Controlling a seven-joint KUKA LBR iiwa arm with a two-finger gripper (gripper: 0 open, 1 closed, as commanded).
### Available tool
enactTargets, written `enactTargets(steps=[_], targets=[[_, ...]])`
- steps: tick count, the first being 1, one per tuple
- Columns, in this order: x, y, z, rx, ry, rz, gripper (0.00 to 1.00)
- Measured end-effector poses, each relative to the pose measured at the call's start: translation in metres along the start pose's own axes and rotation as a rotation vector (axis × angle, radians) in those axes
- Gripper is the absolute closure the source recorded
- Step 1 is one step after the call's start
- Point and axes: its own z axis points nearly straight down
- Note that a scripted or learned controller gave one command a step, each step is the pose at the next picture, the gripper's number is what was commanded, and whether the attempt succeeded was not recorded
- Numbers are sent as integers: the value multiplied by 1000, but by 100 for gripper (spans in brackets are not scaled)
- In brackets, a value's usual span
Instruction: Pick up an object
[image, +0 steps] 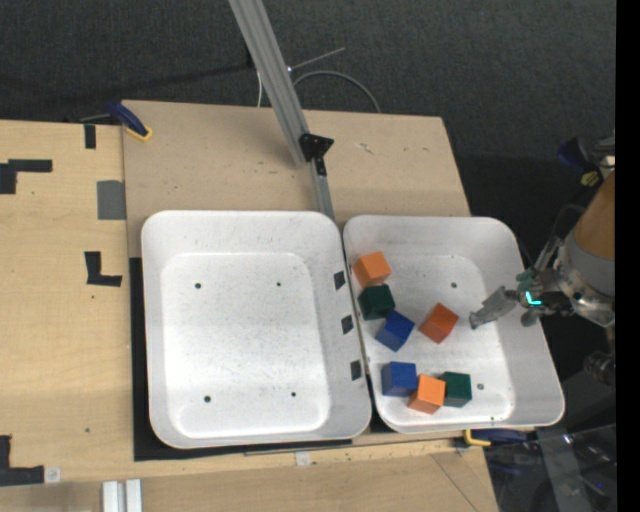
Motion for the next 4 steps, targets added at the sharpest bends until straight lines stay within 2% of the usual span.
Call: enactTargets(steps=[1, 3, 4], targets=[[0, 1, -2, -4, -1, -2, 0], [-2, -10, 90, 1, 0, 0, 0], [-2, -10, 110, -1, -1, -1, 0]])
